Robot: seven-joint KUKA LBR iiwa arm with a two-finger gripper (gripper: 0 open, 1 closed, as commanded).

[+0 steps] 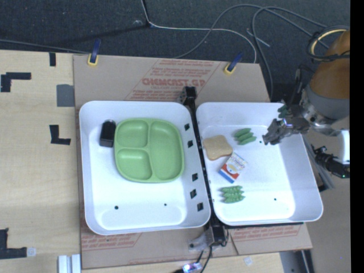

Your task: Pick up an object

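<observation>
Fingers over right bin, far right.
Your nearest pea pod lies just left, untouched; grip state unclear.

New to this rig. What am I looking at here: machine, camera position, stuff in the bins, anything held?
One fixed camera looks down at a slant on a bench with two shallow white bins. The grey arm with an orange band reaches in from the right; its end effector hangs over the right bin, with nothing visibly between its fingers. In that bin lie a tan bread-like slice, two green pea pods and a small red, white and blue carton. The left bin holds a green divided plate and a small black object beside it.
</observation>
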